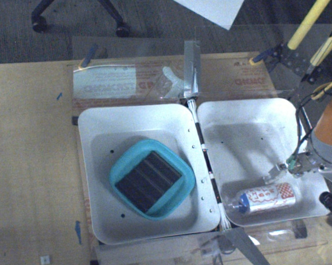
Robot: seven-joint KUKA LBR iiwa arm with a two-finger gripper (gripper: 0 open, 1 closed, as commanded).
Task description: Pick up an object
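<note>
A white tube (264, 198) with red print lies on its side at the near edge of the right bin (241, 118), and the gripper (282, 169) hangs just above its right end, finger gap impossible to tell, while a blue dish (183, 170) holding a dark block (148, 181) sits in the left bin (98, 134).

Right bin (233, 116) floor lies open above the tube (264, 198); arm crowds its right edge.

two shallow white plastic bins sit side by side on a tan bench. the left bin (94, 162) holds a teal square container with a dark ribbed insert (151, 177). the right bin (244, 115) holds a white tube with red print (264, 198), lying on its side near the front wall. the grey arm's gripper (282, 169) hangs just above the tube.
</note>
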